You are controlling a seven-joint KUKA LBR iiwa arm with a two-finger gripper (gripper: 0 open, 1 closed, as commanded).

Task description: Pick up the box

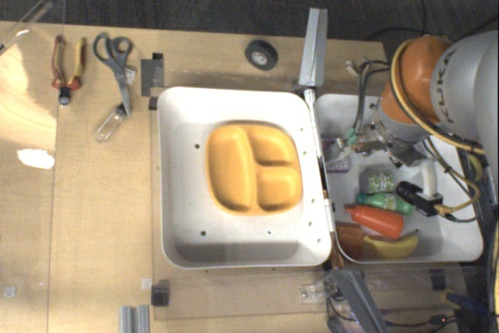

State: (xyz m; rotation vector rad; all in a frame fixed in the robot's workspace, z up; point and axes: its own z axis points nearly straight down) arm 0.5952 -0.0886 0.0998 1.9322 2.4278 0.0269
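In the right bin (468, 249), a small purple and white box (337, 155) lies against the left wall. The grey arm with its orange band (417, 82) reaches in from the right. My gripper (387, 143) hangs low over the upper part of that bin, right of the box and apart from it. The wrist and cables hide its tip.
Below the gripper, the right bin holds a green bottle (383, 201), a red bottle (377, 220), a banana (390, 246) and a brown item (350, 235). A yellow divided plate (254, 167) sits in the left bin (183, 168). Scissors (117, 62), pliers (66, 66) and a tape roll (261, 54) lie on the bench.
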